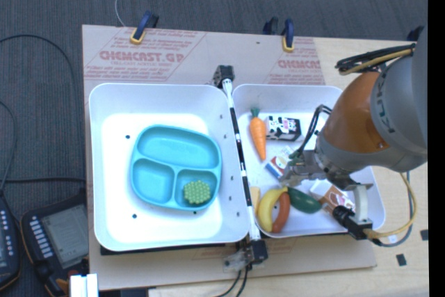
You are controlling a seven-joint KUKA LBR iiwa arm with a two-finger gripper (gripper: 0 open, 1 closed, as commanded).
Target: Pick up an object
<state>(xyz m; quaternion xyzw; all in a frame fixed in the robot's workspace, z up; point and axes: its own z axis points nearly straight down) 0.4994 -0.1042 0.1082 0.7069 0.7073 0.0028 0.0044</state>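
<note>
- Progress looks early: nothing is visibly lifted, and every object in the right bin (245,149) seems to rest on its floor.
- Nearest candidates are the banana (265,206), the red sausage-shaped piece (281,213) and the dark green vegetable (303,200), clustered at about six o'clock from the gripper (300,170), just beside it.
- Whether the gripper is spread or closed I cannot tell; the wrist hides it.
- Farther off, the carrot (258,136) lies at ten o'clock.
- Still left: the grasp and the lift.

High fixed camera, angled down on both white bins (97,149), arm (389,115) from right.
</note>
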